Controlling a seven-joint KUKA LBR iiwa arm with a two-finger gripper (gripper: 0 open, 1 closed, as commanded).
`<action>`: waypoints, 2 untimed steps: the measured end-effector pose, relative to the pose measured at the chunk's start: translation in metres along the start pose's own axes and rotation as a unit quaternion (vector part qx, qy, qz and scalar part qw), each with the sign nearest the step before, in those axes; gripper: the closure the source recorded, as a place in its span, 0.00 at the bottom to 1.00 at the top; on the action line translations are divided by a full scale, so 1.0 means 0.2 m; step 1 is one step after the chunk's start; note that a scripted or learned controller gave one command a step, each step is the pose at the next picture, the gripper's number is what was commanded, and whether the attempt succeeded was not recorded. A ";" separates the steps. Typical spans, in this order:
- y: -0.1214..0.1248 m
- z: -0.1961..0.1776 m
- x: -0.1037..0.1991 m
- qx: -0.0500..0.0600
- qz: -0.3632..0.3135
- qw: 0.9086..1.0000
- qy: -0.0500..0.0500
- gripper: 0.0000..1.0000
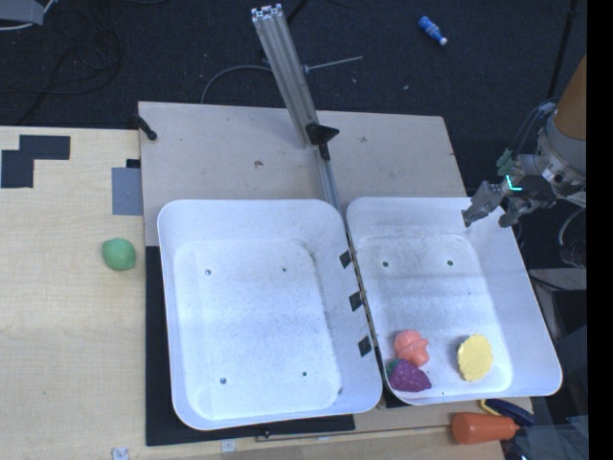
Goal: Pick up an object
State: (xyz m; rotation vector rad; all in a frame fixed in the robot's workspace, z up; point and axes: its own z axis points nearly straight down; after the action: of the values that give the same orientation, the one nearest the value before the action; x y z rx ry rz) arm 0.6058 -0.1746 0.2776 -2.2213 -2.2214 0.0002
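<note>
Camera view has the arm entering at three o'clock, its gripper (490,207) poised over the right bin's (517,286) upper rim, fingers slightly parted, nothing between them. Down at that bin's six o'clock lie a pink object (411,344), purple grapes (410,377) and a yellow object (475,356). A green ball (119,254) rests at nine o'clock, outside the left bin (182,257).

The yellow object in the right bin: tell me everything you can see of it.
The yellow object is a small rounded lump, pale yellow and matte, possibly a toy lemon; its finer detail is too small to tell. It lies on the floor of the right bin, near the bin's front right corner. Nothing touches it: the pink item and the purple grapes sit apart on its left.
</note>
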 end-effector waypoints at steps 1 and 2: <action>0.00 0.00 0.00 0.000 0.000 1.000 0.000 0.00; -0.01 0.26 -0.05 0.002 0.000 1.000 0.000 0.00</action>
State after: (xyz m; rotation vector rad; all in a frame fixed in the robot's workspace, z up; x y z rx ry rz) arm 0.6041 -0.1844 0.2259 -2.2187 -2.2186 0.0043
